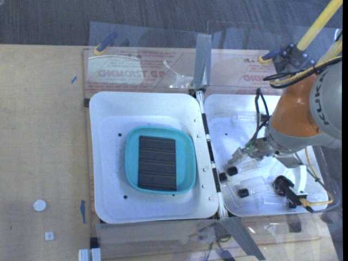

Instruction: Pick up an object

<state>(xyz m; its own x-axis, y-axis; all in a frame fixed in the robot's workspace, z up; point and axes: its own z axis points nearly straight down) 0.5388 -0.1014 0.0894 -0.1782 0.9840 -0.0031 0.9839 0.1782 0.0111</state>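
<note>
The jaws sit low in the right bin (225,126), at the end of the grey and orange arm (296,118), and whether they are apart or together cannot be told. Just beside them lies a small clear bottle (232,170) with a black cap, and a second bottle (243,192) lies near it toward the bin's front edge. In the left bin (106,156), a teal tray (132,162) holds a dark ribbed block (157,163).
</note>
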